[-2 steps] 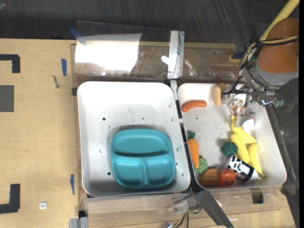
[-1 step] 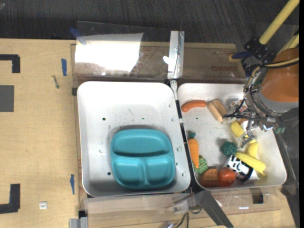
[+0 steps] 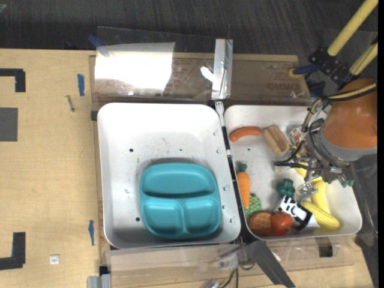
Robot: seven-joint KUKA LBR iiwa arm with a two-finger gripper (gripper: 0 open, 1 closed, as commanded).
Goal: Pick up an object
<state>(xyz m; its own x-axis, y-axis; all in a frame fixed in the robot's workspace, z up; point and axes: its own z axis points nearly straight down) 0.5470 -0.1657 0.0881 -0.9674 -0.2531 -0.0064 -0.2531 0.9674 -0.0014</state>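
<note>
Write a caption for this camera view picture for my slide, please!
Robot gripper hovers over toy food in the right bin; a teal tray sits in the left bin.

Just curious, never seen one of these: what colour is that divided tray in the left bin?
The divided tray is teal blue, seen clearly in the overhead camera view.
</note>
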